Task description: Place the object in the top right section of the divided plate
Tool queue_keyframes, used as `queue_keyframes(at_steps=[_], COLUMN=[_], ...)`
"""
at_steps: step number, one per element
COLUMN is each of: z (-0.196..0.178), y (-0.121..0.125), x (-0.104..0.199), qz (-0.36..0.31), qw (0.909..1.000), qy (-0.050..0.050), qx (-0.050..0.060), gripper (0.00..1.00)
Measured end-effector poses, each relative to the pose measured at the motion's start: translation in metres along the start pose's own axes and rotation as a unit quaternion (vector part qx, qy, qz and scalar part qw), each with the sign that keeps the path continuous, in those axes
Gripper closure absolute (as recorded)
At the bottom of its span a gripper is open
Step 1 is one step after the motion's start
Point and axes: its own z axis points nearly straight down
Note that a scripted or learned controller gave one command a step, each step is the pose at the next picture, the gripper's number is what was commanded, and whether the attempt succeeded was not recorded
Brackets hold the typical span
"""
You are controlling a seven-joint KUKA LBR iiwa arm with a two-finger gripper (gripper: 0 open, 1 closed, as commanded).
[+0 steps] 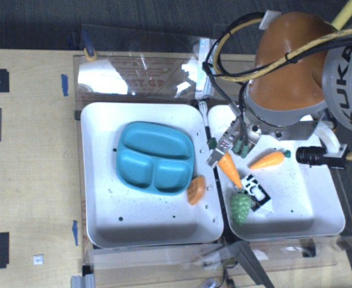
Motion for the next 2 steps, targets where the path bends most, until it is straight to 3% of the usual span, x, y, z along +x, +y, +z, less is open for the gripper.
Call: queue_keyframes(at_steps=[1,2], z=[0.074,0.108], y=[-0.077,-0.023], x=[-0.048,-0.068], qz=[-0.031,-0.113], qw=[0.9995,0.9936], qy=[0.003,0.001], qx=[0.003,0.001], gripper=[1.00,1.00])
